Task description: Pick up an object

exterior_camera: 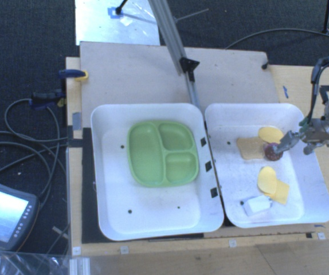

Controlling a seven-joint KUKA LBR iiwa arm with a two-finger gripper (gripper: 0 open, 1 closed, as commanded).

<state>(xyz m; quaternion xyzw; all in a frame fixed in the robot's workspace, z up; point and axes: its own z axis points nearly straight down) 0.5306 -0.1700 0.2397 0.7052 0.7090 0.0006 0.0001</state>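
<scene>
Over the right bin (319, 211), the gripper (279, 149) sits at a small dark red thing (271, 152). Its jaws should go straight down around that (whether they are wide or narrow, I cannot tell).

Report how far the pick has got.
Done: the hand has reached into the right bin, down by a small dark red object beside the tan piece. In hand: nothing visibly held. Left: grasp and lift. Yellow pieces and a white item lie untouched.
</scene>
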